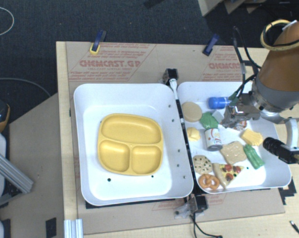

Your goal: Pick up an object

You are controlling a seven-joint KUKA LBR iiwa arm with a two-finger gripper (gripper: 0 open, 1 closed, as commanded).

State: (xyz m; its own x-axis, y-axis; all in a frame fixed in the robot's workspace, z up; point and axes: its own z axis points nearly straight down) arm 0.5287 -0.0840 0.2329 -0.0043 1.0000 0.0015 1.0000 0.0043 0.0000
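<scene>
Camera view, fixed above the bench. Left bin (85,133): shallow, white, holding one yellow three-compartment tray (130,144) lying flat near its middle. Right bin (283,175): shallow, white, touching the left bin along a shared edge, holding a cluster of toy food items. Contents, upper row: a round tan bun (192,111) near the left wall; a blue bottle (218,102) lying on its side just beside the bun; a green piece (209,120) below the bottle. Middle row: a small pale yellow chunk (193,134); a small can (213,138) with a red-and-white label, lying just beside that chunk; a slice of toast (233,151); a yellow cheese wedge (252,137); a green pickle-like item (254,156) to the right of the toast. Lower row: a chocolate-chip cookie (202,163); a pretzel (209,182) at the front wall; a pizza slice (227,173) between pretzel and toast. Arm (280,78): grey with an orange band, entering from the right over the right bin. Gripper (234,117): low over the bin's upper middle, between the blue bottle and the cheese wedge; whether its fingers are spread or pressed together cannot be told, and no item is visibly between them. Bench surface: brown printed cardboard (115,61), held by clamps at the far edge.
</scene>
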